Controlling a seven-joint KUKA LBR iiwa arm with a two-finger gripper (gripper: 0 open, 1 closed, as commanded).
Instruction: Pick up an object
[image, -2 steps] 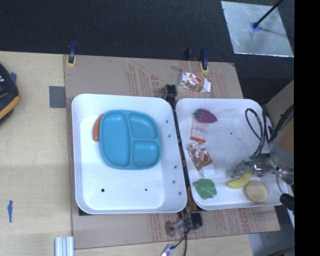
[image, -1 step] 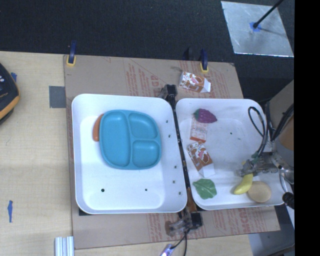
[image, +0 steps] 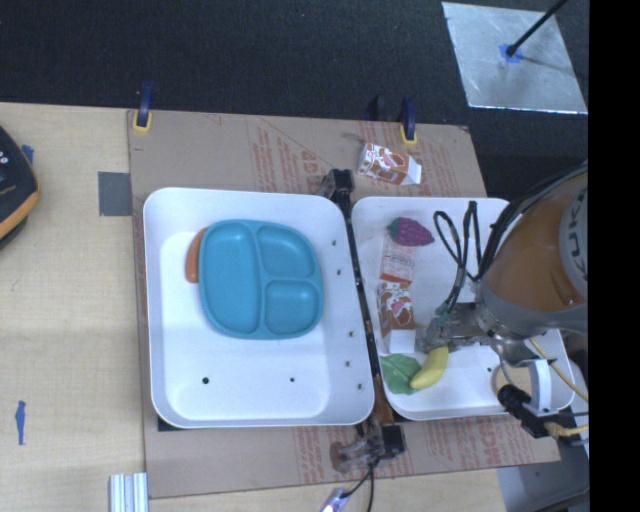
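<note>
Over R bin (image: 470, 398), gripper (image: 437, 348) by banana (image: 431, 369)

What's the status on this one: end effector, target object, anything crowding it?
End effector low in right bin, just above yellow banana. Nothing seen in its grasp. Green item touching banana's left side; snack packet just behind.

Gripper (image: 437, 340) sits low in right bin (image: 470, 400), near its front-left corner. Banana (image: 431, 369) just in front of it, touching or nearly. Leafy item (image: 399, 372) front-left of gripper, beside banana. Packet (image: 396, 292) left & slightly behind, lying along bin's left side. Berry-shaped item (image: 410, 231) further behind, at bin's back. Left bin (image: 170, 300) well left of gripper; divided plate (image: 261, 279) in it, w/ another item (image: 192, 256) tucked under plate's far-left edge. Loose packet (image: 389, 165) on bench behind right bin.
</note>
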